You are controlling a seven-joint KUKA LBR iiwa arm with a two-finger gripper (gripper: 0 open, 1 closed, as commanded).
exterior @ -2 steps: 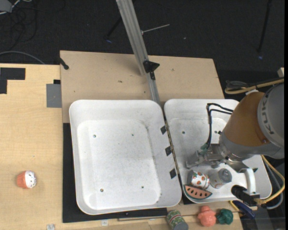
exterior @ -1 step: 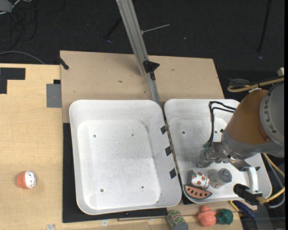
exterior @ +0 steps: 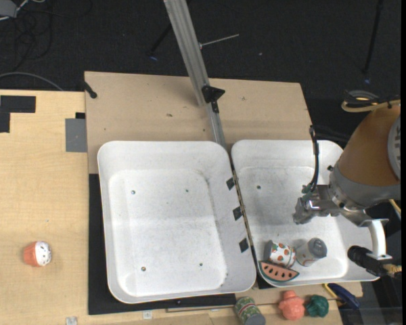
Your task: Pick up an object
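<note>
Where toys (exterior: 291, 257) crowd the rim, bin (exterior: 271, 181) bare

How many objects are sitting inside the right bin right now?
3, all at its near edge: a white toy with red spots, a grey cylinder to its right, and a watermelon slice on the front rim. The arm may hide more.

orange-white ball (exterior: 36, 254) on wooden bench (exterior: 27, 181); slanted metal rail (exterior: 191, 53)

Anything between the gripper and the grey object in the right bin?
No. In the camera view, bare white bin floor separates the gripper from the grey object below it in the right bin.
</note>
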